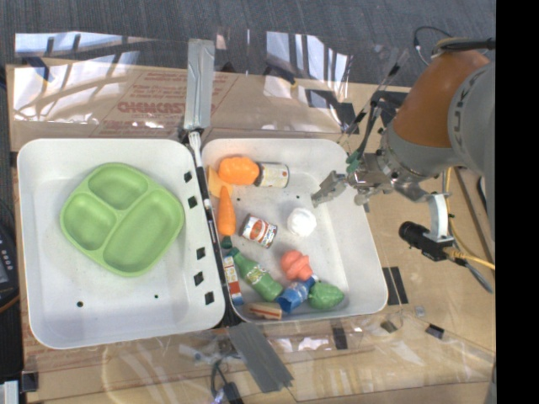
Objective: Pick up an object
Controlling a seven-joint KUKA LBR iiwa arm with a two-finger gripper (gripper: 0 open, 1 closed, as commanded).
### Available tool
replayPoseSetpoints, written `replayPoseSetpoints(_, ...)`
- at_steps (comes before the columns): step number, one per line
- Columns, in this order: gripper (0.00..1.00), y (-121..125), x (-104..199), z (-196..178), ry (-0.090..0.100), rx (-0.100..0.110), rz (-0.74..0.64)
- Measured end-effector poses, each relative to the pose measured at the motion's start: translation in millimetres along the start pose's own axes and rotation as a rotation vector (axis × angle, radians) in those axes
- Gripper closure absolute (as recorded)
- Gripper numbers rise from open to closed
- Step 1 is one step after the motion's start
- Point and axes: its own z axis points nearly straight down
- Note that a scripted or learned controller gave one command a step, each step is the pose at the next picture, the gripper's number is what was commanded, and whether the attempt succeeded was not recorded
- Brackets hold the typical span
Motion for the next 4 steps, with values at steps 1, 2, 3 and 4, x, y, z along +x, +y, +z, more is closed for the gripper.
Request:
replayPoseSetpoints(1,0.00,11,80,114,0.000,0.003,-0.105)
replayPoseSetpoints(2,0.00,-48,70,37,0.000,-0.003,-0.104)
replayPoseSetpoints(3,0.00,-62,36,42,0.000,-0.002,-0.120)
replayPoseSetpoints(4,0.00,-52,43,101,-0.008,-0.018,-0.132)
